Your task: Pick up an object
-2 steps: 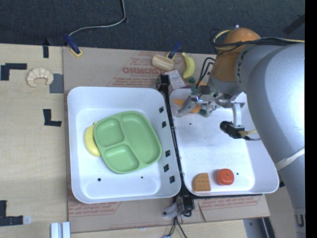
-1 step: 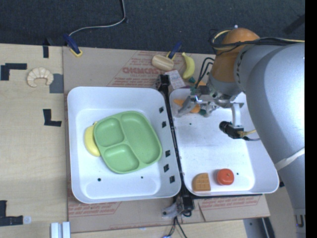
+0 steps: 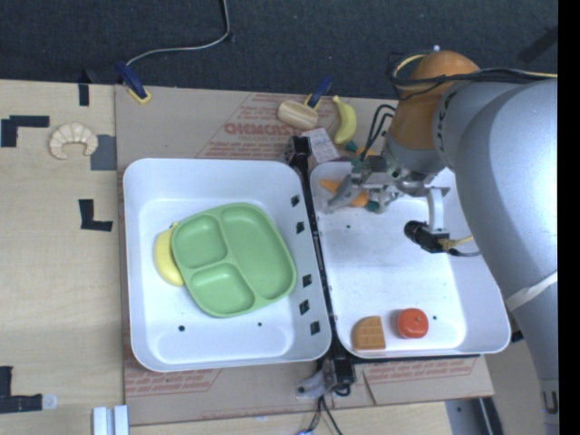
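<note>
Croissant point(image 3: 72, 140): a toy pastry lying on the bare bench at far left, well apart from both bins and, I judge, out of play for this pick.

Left bin point(image 3: 145, 179): holds a green divided tray point(image 3: 233, 259) lying flat and turned a little askew; it takes up most of the floor.

Yellow piece point(image 3: 167, 257): tucked against the tray's left edge and partly under its rim (likely a banana, but too much is hidden to be sure). Wedged like that, it would be awkward to grasp from above.

Back ledge: a tan bread roll point(image 3: 297, 112) and a banana point(image 3: 344, 120) sit on the cardboard behind the bins, near each other, outside either bin.

Right bin point(image 3: 485, 329): the arm's working bin. Near its front wall lie a brown waffle-like biscuit point(image 3: 368, 333) and a red tomato point(image 3: 412, 323), just beside each other, with open floor around them.

Gripper point(image 3: 349, 191): down at the back-left corner of the right bin, reaching in from the right under the grey arm. Whether the claw is wide or narrow I cannot tell; the metal parts blur together there.

Orange object point(image 3: 360, 198): a small orange piece lies just at the gripper, close to the bin's back wall; this looks to be the thing aimed at. Whether it is gripped or merely lying beside the tool is not clear.

Risk: the corner crowds the approach, so the walls could spoil the pick.
</note>
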You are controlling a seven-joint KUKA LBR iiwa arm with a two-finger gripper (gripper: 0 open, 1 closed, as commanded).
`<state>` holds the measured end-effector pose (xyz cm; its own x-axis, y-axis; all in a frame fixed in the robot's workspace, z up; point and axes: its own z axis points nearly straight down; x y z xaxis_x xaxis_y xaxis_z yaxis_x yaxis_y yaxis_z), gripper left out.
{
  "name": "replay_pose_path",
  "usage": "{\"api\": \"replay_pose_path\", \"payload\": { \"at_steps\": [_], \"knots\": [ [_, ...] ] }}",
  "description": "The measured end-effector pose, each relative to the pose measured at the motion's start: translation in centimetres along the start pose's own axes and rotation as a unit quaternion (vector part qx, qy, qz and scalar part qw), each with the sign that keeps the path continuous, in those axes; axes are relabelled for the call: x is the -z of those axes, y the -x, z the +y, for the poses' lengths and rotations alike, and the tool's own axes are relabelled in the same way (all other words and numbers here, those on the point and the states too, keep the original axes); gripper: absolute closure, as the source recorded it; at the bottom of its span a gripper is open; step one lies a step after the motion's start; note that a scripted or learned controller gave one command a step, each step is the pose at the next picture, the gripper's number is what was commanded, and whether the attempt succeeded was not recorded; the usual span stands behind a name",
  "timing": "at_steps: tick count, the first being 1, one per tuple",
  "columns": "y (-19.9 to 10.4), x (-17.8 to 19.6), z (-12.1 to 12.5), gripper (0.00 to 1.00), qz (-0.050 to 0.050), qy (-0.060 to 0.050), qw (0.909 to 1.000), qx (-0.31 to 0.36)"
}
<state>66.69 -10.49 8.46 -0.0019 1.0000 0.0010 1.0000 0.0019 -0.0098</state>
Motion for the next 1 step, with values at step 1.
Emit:
{"api": "replay_pose_path", "payload": {
  "at_steps": [1],
  "knots": [
    [-0.99,0.04,-0.77,0.00,-0.002,0.005,1.0000,-0.001]
  ]
}}
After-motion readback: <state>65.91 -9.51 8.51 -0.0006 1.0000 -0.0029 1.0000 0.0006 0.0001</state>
